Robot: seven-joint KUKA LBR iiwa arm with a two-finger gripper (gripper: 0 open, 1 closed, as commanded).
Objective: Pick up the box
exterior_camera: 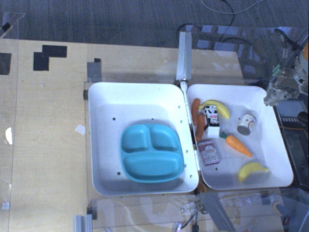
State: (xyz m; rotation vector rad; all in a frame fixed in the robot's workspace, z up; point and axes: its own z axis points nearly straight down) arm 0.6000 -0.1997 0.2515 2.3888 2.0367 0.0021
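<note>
The box, small, with a black-and-white cow-like pattern on its top and a white lower end, lies in the right bin, in that bin's upper left part. It rests just beside a curved yellow banana that arcs over its upper edge, apparently touching it. To its left, along the bin's left wall, runs a long reddish-orange sausage-shaped item (a hot dog, perhaps; too small to tell for sure). Below the box lies a flat pinkish packet with a grid pattern on its face, tilted slightly. To the right of the box, well apart from it, a small white cup-like cylinder lies on its side, and below that an orange carrot with a green end points down and to the right. A second banana sits near the bin's lower right corner. The left bin holds a blue divided tray with three compartments, lying flat in its middle. The gripper hangs at the upper right corner of the right bin, over its rim, well apart from the box; it is blurred and partly cut off there, so how far its jaws stand apart I cannot tell, and nothing is seen held in it.
</note>
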